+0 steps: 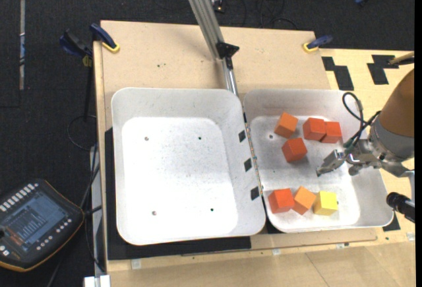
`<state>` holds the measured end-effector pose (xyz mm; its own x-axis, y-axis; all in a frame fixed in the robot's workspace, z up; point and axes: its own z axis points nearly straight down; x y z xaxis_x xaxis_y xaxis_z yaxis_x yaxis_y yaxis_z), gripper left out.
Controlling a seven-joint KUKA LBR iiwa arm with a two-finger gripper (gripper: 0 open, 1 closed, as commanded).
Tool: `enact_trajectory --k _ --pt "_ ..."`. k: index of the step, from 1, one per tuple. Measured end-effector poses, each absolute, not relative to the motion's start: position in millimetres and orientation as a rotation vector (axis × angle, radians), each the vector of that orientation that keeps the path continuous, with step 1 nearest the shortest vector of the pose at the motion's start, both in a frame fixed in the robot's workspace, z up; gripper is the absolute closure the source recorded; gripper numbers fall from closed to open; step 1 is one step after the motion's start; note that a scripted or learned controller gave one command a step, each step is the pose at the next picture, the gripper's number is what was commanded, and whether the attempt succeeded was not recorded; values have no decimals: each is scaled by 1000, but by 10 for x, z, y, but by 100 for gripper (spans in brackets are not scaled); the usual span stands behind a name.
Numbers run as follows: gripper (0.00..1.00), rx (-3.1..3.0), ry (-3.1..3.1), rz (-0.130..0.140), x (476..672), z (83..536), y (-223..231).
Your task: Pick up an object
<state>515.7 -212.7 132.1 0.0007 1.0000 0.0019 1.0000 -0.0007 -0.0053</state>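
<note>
- The arm enters at the right edge of the frame; the pincer sits low over the right bin, in the bare middle of it.
- Pincer state: how far it is open cannot be told at this size. No block is seen between its tips, so it is judged to hold nothing.
- Candidates lie in two groups in the right bin. Upper group: an orange block, two red blocks touching each other, and a red block just left of the pincer.
- Lower group, in a touching row: a red block, an orange one, a yellow block.
- Judgement: the lone red block beside the pincer is the best target; it stands apart from its neighbours, leaving room on either side.
- To do it well: centre above the block, line up with its flat faces, and descend fully before closing.
- Risk: the touching pairs and row offer little side clearance; a tip may land on a neighbour.
- The left bin is not involved in this step.
</note>
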Motion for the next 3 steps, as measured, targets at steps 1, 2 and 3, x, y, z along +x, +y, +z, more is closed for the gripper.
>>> enact_trajectory --k 1,2,3 --pt "0 -2221 -2220 2 5157 935 -2122" --pt "100 -2224 -2223 -2 5168 1057 -2125" --pt "100 -2222 -2231 -5 5251 1615 -2045"
